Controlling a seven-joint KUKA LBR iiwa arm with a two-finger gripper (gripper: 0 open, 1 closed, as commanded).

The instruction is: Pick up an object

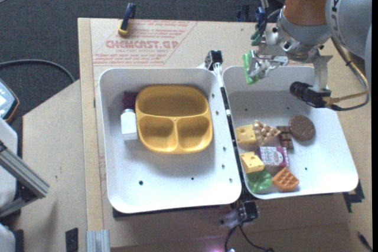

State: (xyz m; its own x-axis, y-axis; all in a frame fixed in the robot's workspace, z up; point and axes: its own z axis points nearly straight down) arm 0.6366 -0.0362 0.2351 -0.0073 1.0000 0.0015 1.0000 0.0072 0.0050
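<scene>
Toy food pile [269, 153] sits at right bin's [331, 183] near edge; gripper [255, 71] hangs over the far-left corner. Jaws' state: can't tell. Move runs toward the near edge.

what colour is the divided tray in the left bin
Yellow-orange, a plain divided tray, seen clearly in the camera view.

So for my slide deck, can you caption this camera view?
KUKA arm's gripper hovers over right bin of toy food; yellow divided plate sits in left bin.
</scene>
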